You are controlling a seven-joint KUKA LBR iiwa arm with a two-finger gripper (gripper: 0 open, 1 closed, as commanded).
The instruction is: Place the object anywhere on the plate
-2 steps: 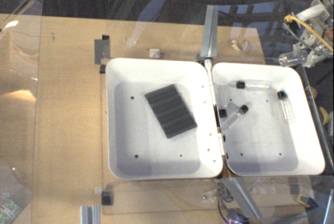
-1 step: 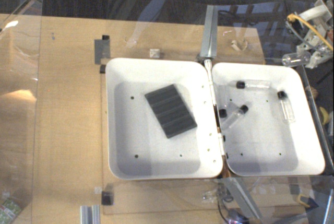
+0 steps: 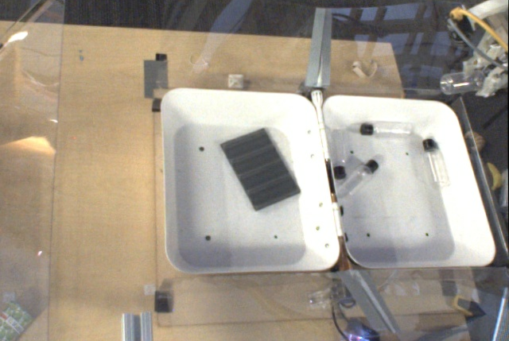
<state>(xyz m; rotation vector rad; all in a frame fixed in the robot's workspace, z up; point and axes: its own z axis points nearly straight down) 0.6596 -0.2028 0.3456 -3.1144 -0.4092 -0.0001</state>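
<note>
Two white bins: left bin (image 3: 179, 252), right bin (image 3: 469, 248). Dark grey ribbed plate (image 3: 259, 168) with parallel grooves, at 12 o'clock of the left bin's centre. Clear tubes (image 3: 387, 127) with black caps. Pale tan wooden bench (image 3: 95, 196).

pale robot hand (image 3: 481, 65) with yellow cable.
</note>
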